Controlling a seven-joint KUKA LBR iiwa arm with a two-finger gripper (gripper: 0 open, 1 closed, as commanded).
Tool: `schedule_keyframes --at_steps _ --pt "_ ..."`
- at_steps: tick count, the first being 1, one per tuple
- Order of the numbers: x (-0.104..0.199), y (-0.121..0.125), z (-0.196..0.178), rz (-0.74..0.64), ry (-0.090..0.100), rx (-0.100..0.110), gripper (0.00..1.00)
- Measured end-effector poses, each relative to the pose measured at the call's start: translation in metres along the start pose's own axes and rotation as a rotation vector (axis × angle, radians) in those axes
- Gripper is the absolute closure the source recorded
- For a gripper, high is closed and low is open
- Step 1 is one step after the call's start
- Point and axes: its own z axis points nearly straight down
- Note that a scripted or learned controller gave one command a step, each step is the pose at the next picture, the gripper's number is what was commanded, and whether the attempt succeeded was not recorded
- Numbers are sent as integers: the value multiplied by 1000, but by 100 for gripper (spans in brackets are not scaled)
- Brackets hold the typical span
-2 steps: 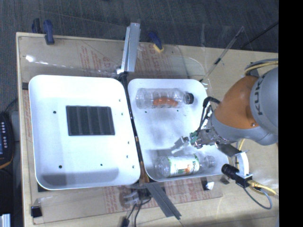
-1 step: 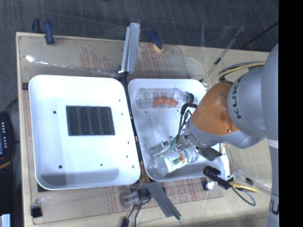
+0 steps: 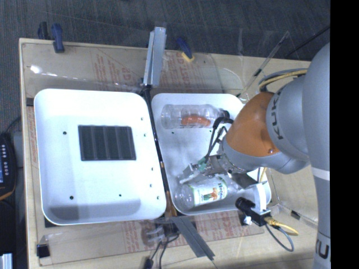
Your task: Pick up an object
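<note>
Arm (image 3: 291, 122) reaching in over right bin (image 3: 168, 102), wrist low near bin's near end. Gripper (image 3: 206, 164) down among contents; fingers masked by wrist and cabling, so grip state: cannot tell. No object visibly between fingers, so no hold claimed.

Objects in reach, relative to gripper:
- Clear bottle w/ green-orange label (image 3: 206, 194): lying on side just below gripper, close to touching, along bin's near wall. Likeliest pick target.
- Clear bottle w/ orange contents (image 3: 189, 118): lying on side well above gripper, by far wall. Apart from arm.
- Small clear/metallic item (image 3: 190, 172): just left of gripper; too blurred to identify.

Left bin (image 3: 50, 150) well to gripper's left, holds dark ribbed panel (image 3: 106, 143). Not in play.

Step in hand, judged: closing on labelled bottle, approx. mid-task, lift not yet done.

Recs for doing it well:
- Centre fingers across bottle's narrow axis, not lengthwise; round smooth plastic rolls and squirts out if caught off-centre.
- Grip at labelled body, not neck.
- Watch near wall: bottle sits tight to it, little room for lower finger.
- Lift straight up, slow, confirm bottle rises w/ gripper before any traverse.

Risk: bottle pushed along wall instead of seized; empty close.
</note>
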Motion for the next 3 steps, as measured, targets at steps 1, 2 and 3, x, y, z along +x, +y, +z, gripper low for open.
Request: schedule_keyframes --at_steps 1,2,3 --pt "-55 -12 -25 153 1 2 0" --pt "-47 56 -86 113 0 0 0" --pt "-64 156 -67 171 0 2 0"
